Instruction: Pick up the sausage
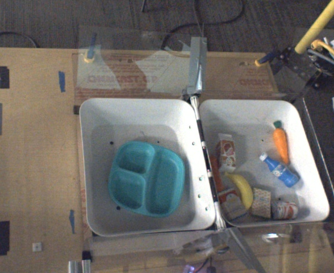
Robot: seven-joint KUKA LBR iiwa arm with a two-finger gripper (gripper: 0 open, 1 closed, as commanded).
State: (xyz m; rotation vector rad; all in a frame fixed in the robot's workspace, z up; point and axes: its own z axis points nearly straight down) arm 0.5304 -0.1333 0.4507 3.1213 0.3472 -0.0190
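The sausage (213,174) is a slim reddish-brown stick. It lies lengthwise against the left wall of the right bin (312,152), partly tucked under a small red and white carton (226,152). A yellow banana (242,189) lies just to its right, and a flat packet (230,201) lies near its front end.
The right bin also holds an orange carrot (280,144), a blue bottle (280,171), a brown cup-like item (262,202) and a small can (285,209). The left bin (99,124) holds a teal divided plate (147,178). A yellow pole (320,19) and dark gear stand at the back right.
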